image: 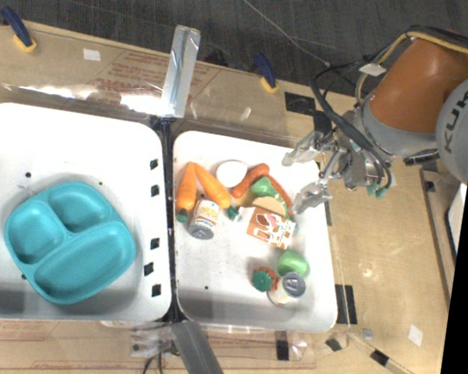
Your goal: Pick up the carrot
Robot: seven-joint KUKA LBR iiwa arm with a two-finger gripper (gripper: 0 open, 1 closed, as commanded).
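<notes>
Several orange carrot-like pieces lie in the upper part of the right bin. One carrot stands along the bin's left wall, a second carrot lies slanted beside it, and a thinner one rests by a green leafy piece. My gripper hangs over the bin's upper right corner, right of the carrots and apart from them. It is open, with nothing between its fingers.
Also in the right bin are a white cup, a small can, a printed carton, a green lime, a jar and a red-green toy. A teal divided plate sits in the left bin.
</notes>
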